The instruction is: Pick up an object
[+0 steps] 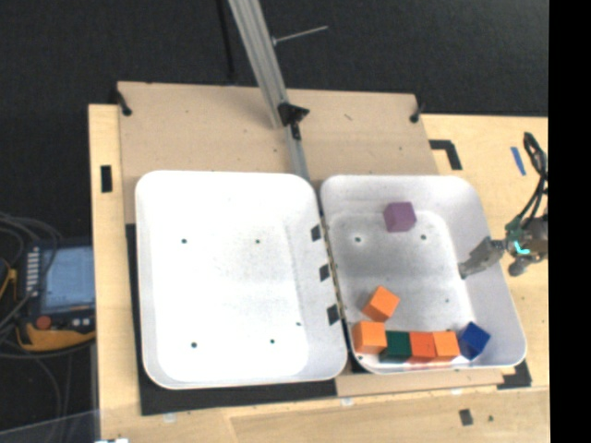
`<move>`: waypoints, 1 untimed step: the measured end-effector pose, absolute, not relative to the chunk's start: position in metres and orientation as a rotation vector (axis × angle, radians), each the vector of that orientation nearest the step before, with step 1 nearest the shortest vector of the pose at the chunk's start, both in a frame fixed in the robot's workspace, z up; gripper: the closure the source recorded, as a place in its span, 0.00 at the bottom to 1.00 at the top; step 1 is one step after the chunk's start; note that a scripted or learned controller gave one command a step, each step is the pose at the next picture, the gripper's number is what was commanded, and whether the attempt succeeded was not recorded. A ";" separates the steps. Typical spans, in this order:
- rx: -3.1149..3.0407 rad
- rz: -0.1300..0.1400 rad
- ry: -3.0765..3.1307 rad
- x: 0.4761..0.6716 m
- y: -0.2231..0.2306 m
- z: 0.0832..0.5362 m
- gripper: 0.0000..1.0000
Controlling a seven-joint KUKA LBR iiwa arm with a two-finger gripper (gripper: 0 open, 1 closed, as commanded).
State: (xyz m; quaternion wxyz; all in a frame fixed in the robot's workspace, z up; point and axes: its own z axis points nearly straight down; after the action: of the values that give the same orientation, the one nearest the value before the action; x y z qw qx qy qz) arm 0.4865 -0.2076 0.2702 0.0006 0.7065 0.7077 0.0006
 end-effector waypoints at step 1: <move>2.224 -0.004 2.221 0.485 -0.209 0.228 0.00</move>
State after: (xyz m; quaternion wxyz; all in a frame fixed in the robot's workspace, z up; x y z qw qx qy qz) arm 0.4853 -0.2086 0.2281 -0.0007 0.7077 0.7065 -0.0013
